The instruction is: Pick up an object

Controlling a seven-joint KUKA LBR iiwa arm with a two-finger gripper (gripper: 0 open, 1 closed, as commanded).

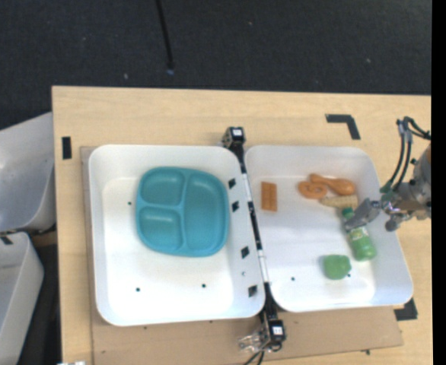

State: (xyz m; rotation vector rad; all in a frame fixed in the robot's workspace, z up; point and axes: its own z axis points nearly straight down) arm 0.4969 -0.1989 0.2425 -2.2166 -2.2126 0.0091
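Gripper [375, 213] low over right bin's [299, 295] far-right side, among the small objects.

Fingers spread apart, nothing clamped between; one fingertip [354, 217] touching top of green bottle [361, 245]. Just left: orange curved piece [323, 186] over a tan piece [337, 201]. Nearer: round green object [336, 266]. By divider: orange block [269, 196]. In left bin [109, 295]: teal divided plate [183, 211].

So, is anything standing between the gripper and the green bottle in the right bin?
Nothing visible does. The gripper sits right above the green bottle, at its upper end. The orange toy lies further up, and the green ball lower left, both aside.
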